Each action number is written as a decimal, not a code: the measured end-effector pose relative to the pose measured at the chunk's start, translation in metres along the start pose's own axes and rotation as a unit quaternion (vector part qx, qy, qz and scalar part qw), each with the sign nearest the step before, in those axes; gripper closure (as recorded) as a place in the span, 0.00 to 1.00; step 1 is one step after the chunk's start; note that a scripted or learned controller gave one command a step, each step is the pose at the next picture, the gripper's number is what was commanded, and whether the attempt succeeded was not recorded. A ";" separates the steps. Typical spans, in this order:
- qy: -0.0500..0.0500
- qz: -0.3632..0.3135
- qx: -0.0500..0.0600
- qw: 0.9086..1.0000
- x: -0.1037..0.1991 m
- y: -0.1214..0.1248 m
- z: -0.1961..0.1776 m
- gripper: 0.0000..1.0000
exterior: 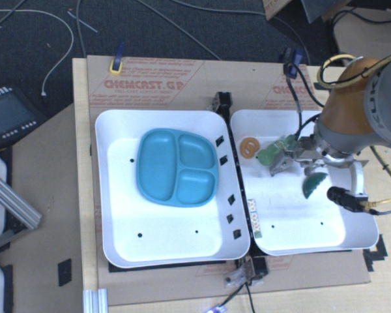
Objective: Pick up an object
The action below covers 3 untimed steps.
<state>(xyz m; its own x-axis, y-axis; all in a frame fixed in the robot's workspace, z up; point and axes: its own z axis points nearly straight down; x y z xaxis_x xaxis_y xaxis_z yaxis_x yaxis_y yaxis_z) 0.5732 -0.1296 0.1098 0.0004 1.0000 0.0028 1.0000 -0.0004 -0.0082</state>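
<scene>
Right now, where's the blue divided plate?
The blue divided plate lies in the left bin, toward its upper middle, across the divider from the right bin.

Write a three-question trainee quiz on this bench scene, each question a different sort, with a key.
1. True or false: the blue divided plate lies in the right bin.
2. Which thing lies nearest the divider in the right bin?
A. the tan round piece
B. the teal piece
C. the green piece
3. Fill in: the plate has ___ compartments.

Key
1. False; it lies in the left bin.
2. A.
3. Three: one long one on the view's left, two smaller ones on its right.
</scene>
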 end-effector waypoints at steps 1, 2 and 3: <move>-0.001 0.000 -0.004 1.000 0.000 0.002 -0.016 1.00; -0.002 -0.001 -0.007 1.000 -0.002 0.003 -0.059 1.00; -0.002 -0.001 -0.007 1.000 -0.005 0.010 -0.106 1.00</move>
<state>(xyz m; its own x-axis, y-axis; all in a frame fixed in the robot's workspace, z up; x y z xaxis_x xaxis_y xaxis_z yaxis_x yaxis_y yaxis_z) 0.5842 -0.1354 0.2153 -0.0010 1.0000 -0.0013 1.0000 0.0010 0.0063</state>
